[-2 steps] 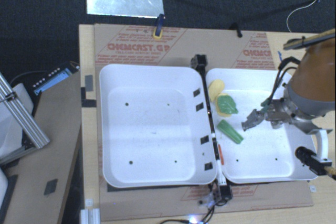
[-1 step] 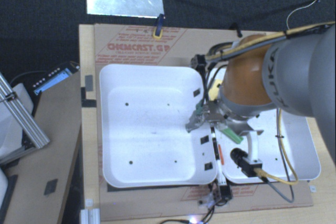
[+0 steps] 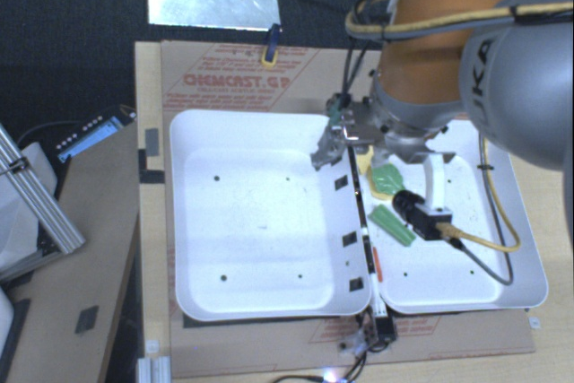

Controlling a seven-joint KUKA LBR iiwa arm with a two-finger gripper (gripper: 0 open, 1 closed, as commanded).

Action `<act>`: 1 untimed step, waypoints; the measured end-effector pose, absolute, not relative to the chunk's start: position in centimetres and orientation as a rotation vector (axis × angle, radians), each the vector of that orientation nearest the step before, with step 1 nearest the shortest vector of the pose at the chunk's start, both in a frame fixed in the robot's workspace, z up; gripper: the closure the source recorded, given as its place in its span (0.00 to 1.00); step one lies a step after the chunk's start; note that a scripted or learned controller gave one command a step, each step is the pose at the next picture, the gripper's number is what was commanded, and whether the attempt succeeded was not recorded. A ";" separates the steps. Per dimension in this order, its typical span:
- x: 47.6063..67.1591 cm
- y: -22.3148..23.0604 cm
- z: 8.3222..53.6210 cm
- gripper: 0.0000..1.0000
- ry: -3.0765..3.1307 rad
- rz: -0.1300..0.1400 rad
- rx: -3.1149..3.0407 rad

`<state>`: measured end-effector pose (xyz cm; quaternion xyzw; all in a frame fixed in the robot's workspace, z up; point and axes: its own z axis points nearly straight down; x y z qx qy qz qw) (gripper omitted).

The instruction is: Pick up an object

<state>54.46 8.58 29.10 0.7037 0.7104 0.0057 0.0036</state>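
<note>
My gripper (image 3: 328,146) hangs over the ridge between the two bins, at the far inner corner of the left bin (image 3: 260,220). The orange and grey wrist above hides most of it. In the right bin (image 3: 475,274), just right of the gripper, lie a pale green block (image 3: 387,180) and a darker green bar (image 3: 391,225). A small yellow piece (image 3: 363,160) shows beside them, partly under the wrist. Nothing is seen held in the gripper.
A thin red stick (image 3: 378,264) lies along the right bin's inner wall near the divider. Black clips (image 3: 350,239) sit along the ridge between the bins. The arm covers the far part of the right bin.
</note>
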 end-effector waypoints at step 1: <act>54.3 8.3 29.6 1.00 2.230 0.005 2.211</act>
